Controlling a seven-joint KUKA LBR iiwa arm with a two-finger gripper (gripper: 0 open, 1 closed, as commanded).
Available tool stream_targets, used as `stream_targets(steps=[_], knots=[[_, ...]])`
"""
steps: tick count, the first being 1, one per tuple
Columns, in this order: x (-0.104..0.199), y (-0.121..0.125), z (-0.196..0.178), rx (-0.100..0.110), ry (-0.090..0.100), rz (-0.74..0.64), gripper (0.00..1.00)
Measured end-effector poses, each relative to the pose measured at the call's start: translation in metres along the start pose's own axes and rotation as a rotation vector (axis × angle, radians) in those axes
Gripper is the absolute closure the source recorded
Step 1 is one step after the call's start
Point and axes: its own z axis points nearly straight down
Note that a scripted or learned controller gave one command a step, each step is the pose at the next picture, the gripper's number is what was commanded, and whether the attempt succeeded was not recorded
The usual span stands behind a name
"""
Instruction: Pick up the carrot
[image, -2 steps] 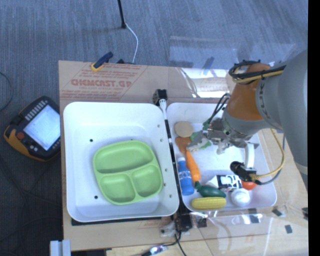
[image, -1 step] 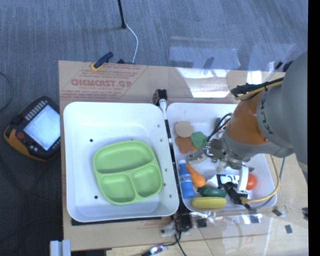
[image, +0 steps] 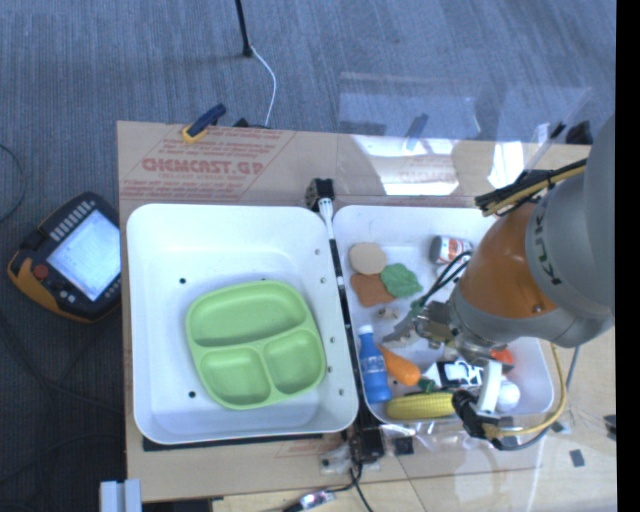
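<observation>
The arm reaches in from the right over the right-hand white bin (image: 345, 300), its orange band and grey wrist covering much of that bin's right half. The gripper (image: 425, 325) sits low in the bin at the end of the wrist, a dark and silver cluster of parts; whether it is wide or narrow cannot be told, since the wrist and cabling crowd it.

The carrot (image: 402, 367) lies just below and slightly left of the gripper, an orange wedge resting on the bin floor, close to the gripper but not visibly between anything. Just left of the carrot stands a blue bottle (image: 372, 366) against the bin's left wall. Below the gripper, past the carrot, a yellow corn cob (image: 420, 405) lies along the bin's near edge. Above and left of the gripper are a green leafy piece (image: 401, 279), a round tan cookie-like item (image: 367, 258) and a brown piece (image: 371, 290) touching one another. Above the gripper, a little to the right, a small can (image: 450, 248) lies near the far wall.

Well to the left of the gripper, the other white bin (image: 150, 300) holds a green divided plate (image: 256, 342) with three compartments. Further left still, off the bench, a teach pendant (image: 68, 257) rests on the carpet
</observation>
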Motion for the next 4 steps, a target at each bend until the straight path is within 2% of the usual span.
stream_targets(steps=[1,2,3,4], knots=[[0.000,0.001,0.000,-0.001,0.000,0.315,0.00],[-0.002,0.003,0.000,-0.012,-0.002,0.689,0.00],[0.015,0.074,0.004,0.019,-0.011,0.758,0.00],[0.001,0.025,0.001,0.002,-0.006,1.028,0.00]])
